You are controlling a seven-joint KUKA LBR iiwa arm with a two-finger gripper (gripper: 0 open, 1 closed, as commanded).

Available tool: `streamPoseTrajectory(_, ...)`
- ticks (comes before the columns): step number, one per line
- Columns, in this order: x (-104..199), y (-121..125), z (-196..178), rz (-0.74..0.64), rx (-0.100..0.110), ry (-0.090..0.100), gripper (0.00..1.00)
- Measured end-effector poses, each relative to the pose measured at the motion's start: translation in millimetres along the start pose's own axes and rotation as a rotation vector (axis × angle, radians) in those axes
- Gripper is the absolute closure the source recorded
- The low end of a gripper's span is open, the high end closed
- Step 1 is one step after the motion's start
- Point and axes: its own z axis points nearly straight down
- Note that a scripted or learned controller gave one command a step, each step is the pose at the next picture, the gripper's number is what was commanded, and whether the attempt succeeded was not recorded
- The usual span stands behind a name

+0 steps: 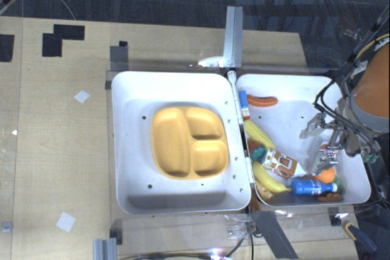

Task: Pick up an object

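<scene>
Camera view, looking down at a slant: two shallow white plastic bins sit side by side on the wooden bench. The left bin [125, 149] contains a yellow moulded tray [186, 142] with three compartments. The right bin [292, 91] contains the candidate objects for the pick.

Task status: not complete. No object is seen lifted clear of the bin floor, and none is seen between the fingers. All visible items rest in the right bin:
- a red-orange toy sausage [262, 101] near the far wall;
- a yellow toy corn cob [258, 135] along the left wall;
- a yellow toy banana [268, 178] near the front left corner;
- a small brown-and-white printed carton [281, 164], touching or overlapping the banana;
- a blue plastic bottle [309, 187] lying on its side along the front wall;
- a small orange rounded object [327, 175], just above the bottle.

Remaining work, as judged: close on one object and raise it clear of the bin.

Arm pose: the grey arm enters from the right, its orange band at the frame edge. The wrist points down into the right half of the right bin. The two-finger metal gripper [322, 144] hangs low above the bin floor, just above the orange object and the bottle. Claw opening cannot be determined; metal parts and cables overlap at the tip.
</scene>
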Motion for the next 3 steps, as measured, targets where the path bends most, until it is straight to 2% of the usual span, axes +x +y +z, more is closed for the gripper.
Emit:
streamPoseTrajectory(1, -57, -64, 4, 0.211, 0.001, -0.003, 0.00)
streamPoseTrajectory(2, -14, -62, 108, -0.016, 0.003, -0.009, 0.00)
streamPoseTrajectory(3, -67, 42, 102, 0.304, -0.002, -0.003, 0.00)
